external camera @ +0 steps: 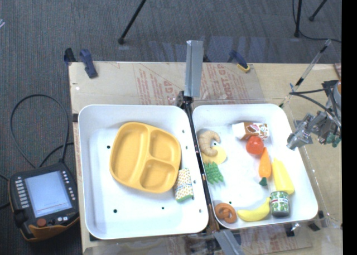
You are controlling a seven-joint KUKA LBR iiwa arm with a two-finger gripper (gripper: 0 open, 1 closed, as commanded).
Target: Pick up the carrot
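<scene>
The carrot (265,165) is small and orange with a green tip. It lies in the right bin (240,111), pointing towards the front, between a red tomato (255,145) and a yellow pepper-like piece (282,176). My gripper (297,136) hangs over the right rim of that bin, up and to the right of the carrot and apart from it. Nothing shows in its grasp.
The right bin also holds a wrapped snack (251,130), croissant (210,141), green vegetable (213,173), pretzel (226,211), banana (254,213) and small jar (280,203). The left bin (92,192) holds a yellow divided plate (146,157) and a patterned packet (184,184).
</scene>
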